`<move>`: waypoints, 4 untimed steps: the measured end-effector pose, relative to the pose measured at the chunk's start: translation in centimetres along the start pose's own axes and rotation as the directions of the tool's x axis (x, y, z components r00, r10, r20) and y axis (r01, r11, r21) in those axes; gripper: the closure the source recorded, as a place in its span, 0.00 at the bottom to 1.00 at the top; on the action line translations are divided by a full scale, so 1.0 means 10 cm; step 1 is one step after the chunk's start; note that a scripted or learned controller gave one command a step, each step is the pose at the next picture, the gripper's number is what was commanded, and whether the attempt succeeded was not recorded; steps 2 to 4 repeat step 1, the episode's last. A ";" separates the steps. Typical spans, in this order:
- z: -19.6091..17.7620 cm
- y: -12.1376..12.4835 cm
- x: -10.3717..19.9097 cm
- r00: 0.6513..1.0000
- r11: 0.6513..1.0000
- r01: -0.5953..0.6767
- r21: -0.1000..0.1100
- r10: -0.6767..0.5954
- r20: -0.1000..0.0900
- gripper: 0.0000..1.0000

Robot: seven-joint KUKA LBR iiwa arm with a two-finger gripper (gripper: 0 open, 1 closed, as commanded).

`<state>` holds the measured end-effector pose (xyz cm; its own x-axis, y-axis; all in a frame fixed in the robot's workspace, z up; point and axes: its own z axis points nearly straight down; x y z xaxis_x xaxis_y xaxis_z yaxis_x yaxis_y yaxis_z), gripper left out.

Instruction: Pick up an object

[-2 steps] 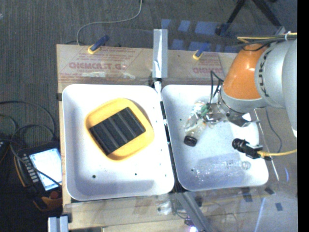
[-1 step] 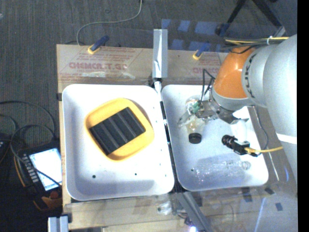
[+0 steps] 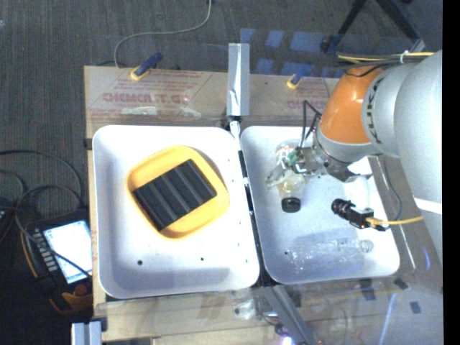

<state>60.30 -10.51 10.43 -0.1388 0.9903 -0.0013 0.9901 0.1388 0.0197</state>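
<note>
A yellow pad with a black ridged top (image 3: 178, 190) lies tilted in the left bin (image 3: 115, 264). In the right bin (image 3: 388, 261) a small black cap (image 3: 290, 204) sits left of centre, with a clear, glassy item (image 3: 287, 185) just above it. A clear plastic bottle (image 3: 332, 248) lies flat near the bin's front wall. My gripper (image 3: 292, 161) hangs low over the upper left part of the right bin, right above the glassy item, partly hidden under the orange-banded wrist (image 3: 345, 121). Nothing can be seen in its grasp.
A black plug on a yellow cable (image 3: 352, 213) hangs from the arm over the middle of the right bin. The divider (image 3: 248, 192) between the bins runs close to the gripper's left. A tablet (image 3: 61, 246) and cables lie on the floor at the left.
</note>
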 end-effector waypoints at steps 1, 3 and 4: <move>-0.79 0.16 0.15 1.000 1.000 0.006 0.021 -0.006 0.000 1.00; -0.79 0.16 0.15 1.000 1.000 0.006 0.021 -0.006 0.000 1.00; -0.79 0.16 0.15 1.000 1.000 0.006 0.021 -0.006 0.000 1.00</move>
